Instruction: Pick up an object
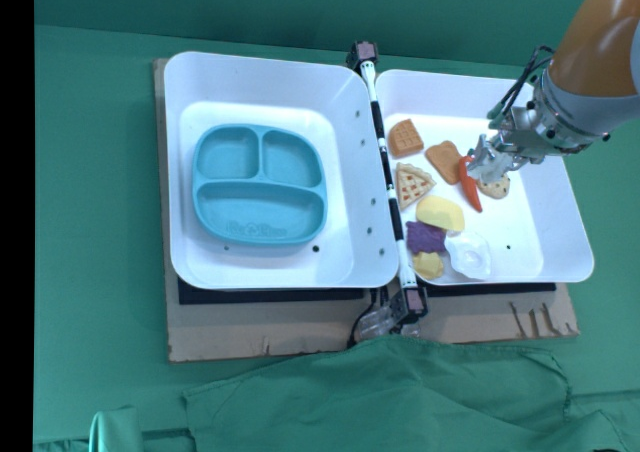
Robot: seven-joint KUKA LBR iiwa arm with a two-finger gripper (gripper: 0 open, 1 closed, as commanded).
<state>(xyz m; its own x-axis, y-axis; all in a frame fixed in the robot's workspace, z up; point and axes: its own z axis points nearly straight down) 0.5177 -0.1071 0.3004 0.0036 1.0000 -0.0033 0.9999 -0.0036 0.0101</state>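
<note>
Nearest the camera, a crumpled green cloth (pixel 400 395) lies in soft folds over the front edge of a flat brown cardboard sheet (pixel 250 340). On that sheet stand two shallow, glossy white bins with rounded corners, joined along a black-and-white hinge strip (pixel 385 175), the landmark for what follows. Left of the strip, the left bin (pixel 200 90) holds a smooth turquoise plate (pixel 260 183) moulded into three compartments. Right of the strip, the right bin (pixel 550 230) holds small toy foods. Closest to the front are a white, lumpy piece (pixel 468 255), a small pale yellow lump (pixel 428 264) and a purple piece (pixel 427 236); just behind them is a rounded yellow piece (pixel 441 213). Farther back, beside the strip, lie a triangular latticed wedge (pixel 411 183) and a tan, toast-like slice (pixel 405 137); a brown slice (pixel 443 158) lies farther right. An orange-red, tapered carrot shape (pixel 469 183) and a beige, cookie-like piece (pixel 495 186) sit directly under the metallic gripper (pixel 485 164). Whether its jaws are apart or together cannot be told. The arm's orange band (pixel 600 25) is smooth and rounded.
</note>
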